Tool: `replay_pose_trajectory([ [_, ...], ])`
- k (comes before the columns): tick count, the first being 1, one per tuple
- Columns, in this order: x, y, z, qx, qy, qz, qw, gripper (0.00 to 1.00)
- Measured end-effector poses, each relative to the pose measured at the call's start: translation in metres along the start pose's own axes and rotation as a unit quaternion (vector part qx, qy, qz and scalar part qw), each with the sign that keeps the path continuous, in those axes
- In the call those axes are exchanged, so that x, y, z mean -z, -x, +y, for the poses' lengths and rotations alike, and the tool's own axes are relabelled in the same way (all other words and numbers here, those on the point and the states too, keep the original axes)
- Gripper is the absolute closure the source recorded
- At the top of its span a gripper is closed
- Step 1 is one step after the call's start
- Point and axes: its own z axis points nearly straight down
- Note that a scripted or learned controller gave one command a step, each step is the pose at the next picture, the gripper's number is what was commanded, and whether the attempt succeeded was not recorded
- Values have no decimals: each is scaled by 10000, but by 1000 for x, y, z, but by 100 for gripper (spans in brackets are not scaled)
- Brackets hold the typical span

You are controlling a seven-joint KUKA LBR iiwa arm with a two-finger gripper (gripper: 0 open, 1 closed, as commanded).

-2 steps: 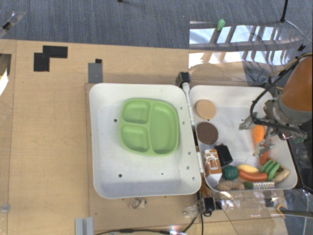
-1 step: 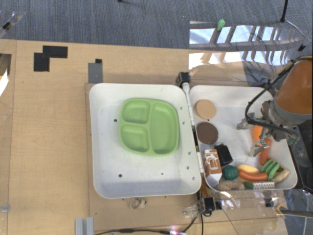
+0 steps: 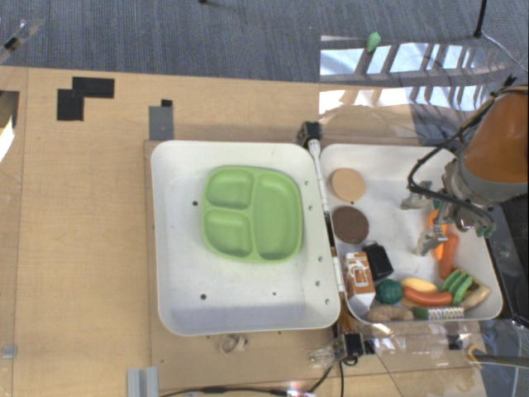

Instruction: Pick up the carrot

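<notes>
The carrot (image 3: 447, 256) is an orange stick lying lengthwise near the right wall of the right bin (image 3: 388, 160). Its upper end is partly covered by the gripper. My gripper (image 3: 440, 231) hangs right over the carrot's upper half, at the end of the grey arm with its orange band (image 3: 500, 143), which comes in from the right. The lower half of the carrot shows below the gripper and rests on the bin floor. Cables and the wrist hide how the gripper meets the carrot.
The left bin (image 3: 178, 296) holds a green divided plate (image 3: 252, 213). In the right bin lie a tan disc (image 3: 348, 184), a brown disc (image 3: 350, 223), a black block (image 3: 379, 261), a small box (image 3: 358, 274) and several toy foods (image 3: 421, 292) along the front wall.
</notes>
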Motion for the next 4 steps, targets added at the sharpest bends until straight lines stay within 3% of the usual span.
replay_pose_trajectory([
  [1,15,5,1,32,-14,-60,10000,100],
  [2,14,5,1,32,-12,-55,10000,0],
  [3,28,9,2,60,-27,-123,9999,100],
  [4,28,9,2,62,-25,-118,9999,0],
])
